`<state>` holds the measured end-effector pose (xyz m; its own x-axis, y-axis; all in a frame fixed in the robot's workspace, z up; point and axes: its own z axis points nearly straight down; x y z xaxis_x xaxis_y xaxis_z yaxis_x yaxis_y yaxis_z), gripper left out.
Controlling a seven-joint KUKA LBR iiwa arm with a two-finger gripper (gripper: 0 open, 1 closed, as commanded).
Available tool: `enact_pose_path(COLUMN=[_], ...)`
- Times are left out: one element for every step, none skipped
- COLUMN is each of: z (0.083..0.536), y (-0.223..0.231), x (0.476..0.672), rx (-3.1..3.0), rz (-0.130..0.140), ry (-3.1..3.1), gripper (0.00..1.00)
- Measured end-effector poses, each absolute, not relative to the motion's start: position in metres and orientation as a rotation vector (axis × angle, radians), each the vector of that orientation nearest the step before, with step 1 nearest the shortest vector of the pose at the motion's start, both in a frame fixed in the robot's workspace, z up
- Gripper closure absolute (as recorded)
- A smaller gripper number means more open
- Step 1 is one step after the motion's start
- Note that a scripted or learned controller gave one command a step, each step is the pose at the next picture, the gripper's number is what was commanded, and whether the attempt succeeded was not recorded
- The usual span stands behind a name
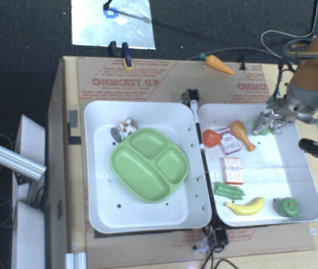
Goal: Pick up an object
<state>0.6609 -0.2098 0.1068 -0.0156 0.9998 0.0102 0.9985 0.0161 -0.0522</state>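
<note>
Nothing is picked up yet: the pincer (266, 123) hovers at the right bin's (307, 175) one o'clock; its grip I cannot tell.

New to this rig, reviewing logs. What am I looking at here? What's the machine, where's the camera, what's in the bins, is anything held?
One fixed camera looks down at a slant on a bench with two white bins. The grey arm with an orange band reaches in from the right; its tool hangs over the right bin's far side, near something green. Whether it grips anything is unclear.

The left bin holds a green divided plate and a small patterned can. The right bin holds a drumstick, a red item, two small boxes, a green pod, a banana and a green apple. A carrot lies on the bench behind.
</note>
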Motion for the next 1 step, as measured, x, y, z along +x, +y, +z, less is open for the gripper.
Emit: enact_pose_path(z=[0.2068], y=[-0.1679], x=[0.658], rx=[-2.219], rz=[-0.006], ry=[-2.232], gripper=[1.0])
